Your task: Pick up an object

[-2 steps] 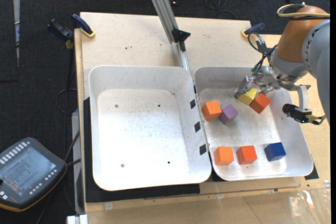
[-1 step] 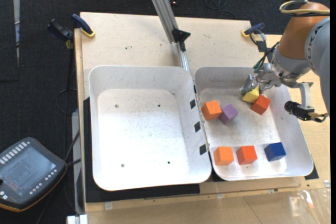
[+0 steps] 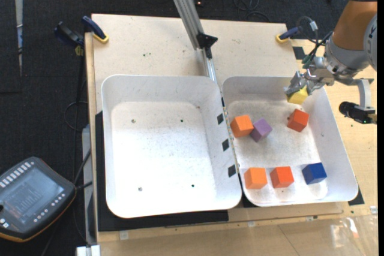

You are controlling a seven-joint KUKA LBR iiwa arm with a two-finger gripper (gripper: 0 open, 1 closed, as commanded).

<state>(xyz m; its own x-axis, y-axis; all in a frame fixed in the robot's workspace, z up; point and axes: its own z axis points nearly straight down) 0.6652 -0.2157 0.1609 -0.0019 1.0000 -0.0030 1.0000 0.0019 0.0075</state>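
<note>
Camera view looks down at a slant on the desk (image 3: 156, 51) with its two white bins, and the grey arm (image 3: 354, 39) comes in from the right over the upper part of the right bin (image 3: 336, 147). Its end effector (image 3: 299, 92) sits at a yellow block (image 3: 297, 96), with the fingers appearing closed on the block's upper part; the block looks raised a little off the bin floor, though the slant makes that hard to confirm. Lower in the same bin lie an orange cube (image 3: 243, 125) touching a purple cube (image 3: 261, 129), a red-orange cube (image 3: 297, 120) just below the yellow block, and along the near edge another orange cube (image 3: 256, 177), a red cube (image 3: 282, 177) and a blue cube (image 3: 314, 173). The left bin (image 3: 120, 105) lies beside it. The step in hand seems to be the grasp-and-lift. The next move calls for a straight rise that keeps the squeeze firm, since the grip looks to catch only the block's top and it could slip out.
</note>
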